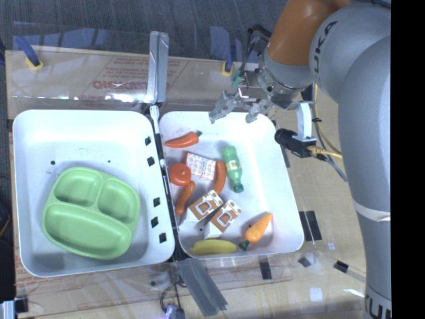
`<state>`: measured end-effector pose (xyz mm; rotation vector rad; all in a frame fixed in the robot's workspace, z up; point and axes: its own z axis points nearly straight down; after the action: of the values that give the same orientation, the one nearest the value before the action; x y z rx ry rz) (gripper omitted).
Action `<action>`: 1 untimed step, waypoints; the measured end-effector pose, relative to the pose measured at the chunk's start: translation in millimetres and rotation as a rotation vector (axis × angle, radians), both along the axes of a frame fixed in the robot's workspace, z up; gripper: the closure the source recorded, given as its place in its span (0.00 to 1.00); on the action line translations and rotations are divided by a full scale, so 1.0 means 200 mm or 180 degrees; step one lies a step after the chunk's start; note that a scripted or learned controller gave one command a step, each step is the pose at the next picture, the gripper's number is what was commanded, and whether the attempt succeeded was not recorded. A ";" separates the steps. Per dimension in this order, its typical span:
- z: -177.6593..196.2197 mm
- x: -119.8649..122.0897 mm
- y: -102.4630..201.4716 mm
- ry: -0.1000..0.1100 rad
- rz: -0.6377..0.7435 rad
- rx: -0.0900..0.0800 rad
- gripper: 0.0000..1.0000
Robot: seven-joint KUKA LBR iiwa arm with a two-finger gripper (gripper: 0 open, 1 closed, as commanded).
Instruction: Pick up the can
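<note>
The gripper is hovering over the right bin's upper rim, fingers apart and gripping nothing. The can is lying at that bin's centre, crowded by a tomato, green bottle, chilli and cartons. The left bin is holding a green tray.

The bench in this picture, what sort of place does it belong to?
Probably a robotics lab: a robot arm reaches over two white bins, the right one holding toy food, the left a green tray.
</note>
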<state>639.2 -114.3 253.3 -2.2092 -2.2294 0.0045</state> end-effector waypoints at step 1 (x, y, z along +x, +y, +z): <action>-0.43 -0.32 -0.06 0.0000 0.0743 0.0004 0.00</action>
<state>574.5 -125.4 167.1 -1.9343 -2.4710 0.0036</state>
